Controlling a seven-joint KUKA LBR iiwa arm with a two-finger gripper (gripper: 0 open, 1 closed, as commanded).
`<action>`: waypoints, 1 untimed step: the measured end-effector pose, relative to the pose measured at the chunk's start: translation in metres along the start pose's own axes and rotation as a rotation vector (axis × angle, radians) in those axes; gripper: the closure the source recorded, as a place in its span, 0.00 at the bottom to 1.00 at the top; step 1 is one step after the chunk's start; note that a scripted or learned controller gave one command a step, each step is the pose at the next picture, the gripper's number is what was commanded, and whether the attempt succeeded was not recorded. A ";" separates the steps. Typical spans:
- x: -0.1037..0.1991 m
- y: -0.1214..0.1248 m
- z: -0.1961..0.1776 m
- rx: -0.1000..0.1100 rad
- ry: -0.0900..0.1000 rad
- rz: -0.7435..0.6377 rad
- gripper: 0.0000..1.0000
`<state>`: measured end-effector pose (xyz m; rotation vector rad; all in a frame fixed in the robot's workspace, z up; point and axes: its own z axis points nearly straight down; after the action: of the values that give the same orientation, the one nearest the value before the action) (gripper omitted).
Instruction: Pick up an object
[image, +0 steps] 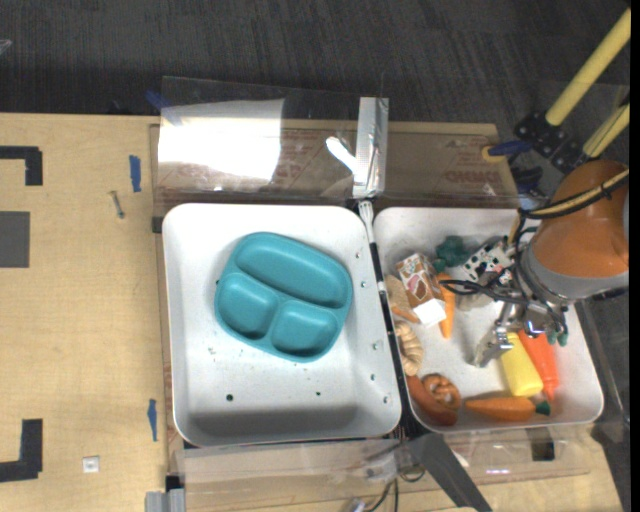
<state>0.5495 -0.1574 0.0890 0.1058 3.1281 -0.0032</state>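
The left bin (190, 400) held one teal tray (284, 294). The right bin (585, 400) held a wrapper (418, 280), a yellow bottle (520, 368) and two carrots (500, 407). The gripper (497, 343) hung at centre-right, just left of the bottle; whether it pinched anything could not be told.

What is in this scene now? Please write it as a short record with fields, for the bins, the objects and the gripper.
left bin: shallow white bin holding a teal plastic plate with three compartments
right bin: shallow white bin holding a pile of small toys
toys seen: yellow plastic bottle, orange toy carrot, round brown-orange toy
arm: grey with an orange band, over the right bin
gripper: two-finger gripper, low among the toys, beside the yellow bottle
grasp: cannot tell from this view
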 end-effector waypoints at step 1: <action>-0.004 0.000 -0.014 0.002 -0.012 -0.001 1.00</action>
<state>0.5531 -0.1572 0.1026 0.1041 3.1158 -0.0075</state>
